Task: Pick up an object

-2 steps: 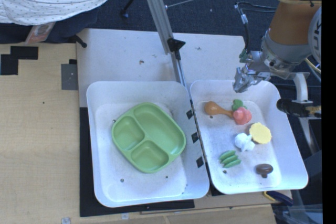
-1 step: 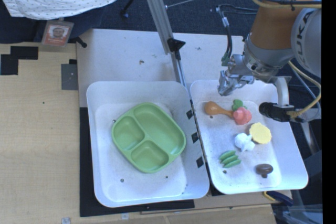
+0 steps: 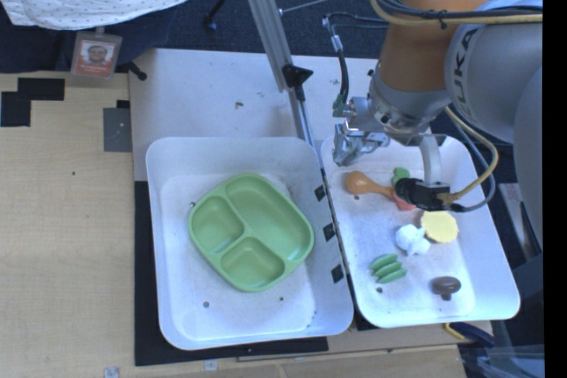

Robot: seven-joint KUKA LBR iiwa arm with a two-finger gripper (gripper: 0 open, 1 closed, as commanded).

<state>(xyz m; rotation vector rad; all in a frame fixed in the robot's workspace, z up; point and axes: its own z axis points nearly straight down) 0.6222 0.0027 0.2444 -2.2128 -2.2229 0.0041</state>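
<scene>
My gripper (image 3: 348,148) hangs over the far left part of the right bin (image 3: 496,307), just above and left of a brown wooden spoon (image 3: 365,184). Nothing shows between its fingers. Further down the right bin lie a yellow disc (image 3: 440,227), a small white object (image 3: 410,239), a green pea pod (image 3: 387,267) and a brown mushroom-like piece (image 3: 446,285). A bit of green (image 3: 400,175) and a bit of red (image 3: 404,202) peek out beside the spoon.
The left bin (image 3: 168,297) holds a green divided plate (image 3: 250,230). A slanted metal rail (image 3: 276,31) runs along the divide between the bins. The arm's big body covers the right bin's far right corner.
</scene>
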